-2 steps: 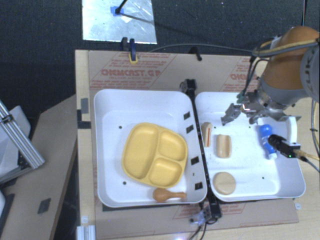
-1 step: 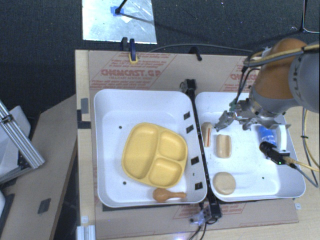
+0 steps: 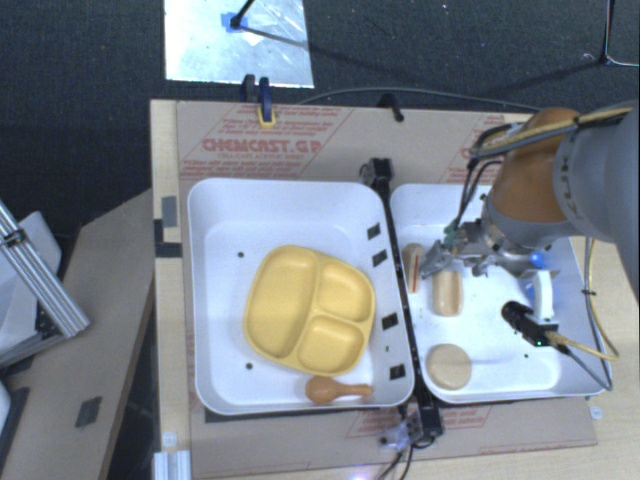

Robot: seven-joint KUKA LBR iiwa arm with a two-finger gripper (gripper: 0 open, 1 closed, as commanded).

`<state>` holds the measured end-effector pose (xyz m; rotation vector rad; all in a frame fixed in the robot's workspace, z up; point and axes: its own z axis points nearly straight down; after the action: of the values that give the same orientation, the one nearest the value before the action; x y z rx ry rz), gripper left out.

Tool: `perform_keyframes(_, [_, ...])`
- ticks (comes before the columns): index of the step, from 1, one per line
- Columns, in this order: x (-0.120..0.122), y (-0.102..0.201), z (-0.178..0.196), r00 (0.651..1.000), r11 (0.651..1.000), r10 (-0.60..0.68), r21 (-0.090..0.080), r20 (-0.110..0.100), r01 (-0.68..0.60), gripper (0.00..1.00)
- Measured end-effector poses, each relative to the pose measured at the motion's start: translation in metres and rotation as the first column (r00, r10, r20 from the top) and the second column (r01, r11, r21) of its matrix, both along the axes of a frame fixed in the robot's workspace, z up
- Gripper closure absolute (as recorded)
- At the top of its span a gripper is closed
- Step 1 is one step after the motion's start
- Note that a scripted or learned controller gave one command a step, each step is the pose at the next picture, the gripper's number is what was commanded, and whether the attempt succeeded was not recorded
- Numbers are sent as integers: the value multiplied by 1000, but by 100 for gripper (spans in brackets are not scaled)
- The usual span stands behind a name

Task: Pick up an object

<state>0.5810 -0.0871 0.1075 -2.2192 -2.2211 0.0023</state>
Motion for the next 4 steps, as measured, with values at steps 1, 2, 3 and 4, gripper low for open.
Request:
perform_keyframes(1, [1,0,13,1000,1000,1,-1,5,-1,100])
perform_keyframes(2, [6,-2,77,1000,1000,2,-1,10,-2,100])
perform_keyframes(3, [8,-2,122,1000,1000,3,-1,9,-3,100])
perform_keyframes(4, [4,54,113,1000,1000,8,2,3,-8,100])
